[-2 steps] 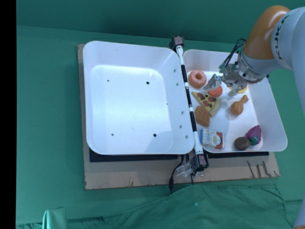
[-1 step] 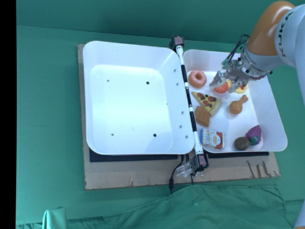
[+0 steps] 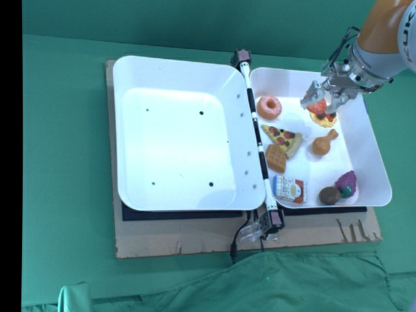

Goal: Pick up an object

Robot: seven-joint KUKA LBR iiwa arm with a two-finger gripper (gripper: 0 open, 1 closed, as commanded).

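red-and-yellow toy, right bin's far side

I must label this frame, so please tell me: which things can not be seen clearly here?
- The red and yellow toy in the camera view: the end effector covers its top, so its kind is unclear.
- End effector fingers: open or shut cannot be told.
- Print on the small carton: too small to read.
- Arm: cut off by the right edge.

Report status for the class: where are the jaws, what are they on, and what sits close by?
Gripper down in right bin, over red-and-yellow toy. Grasp unconfirmed. Drumstick close beside; donut farther off.
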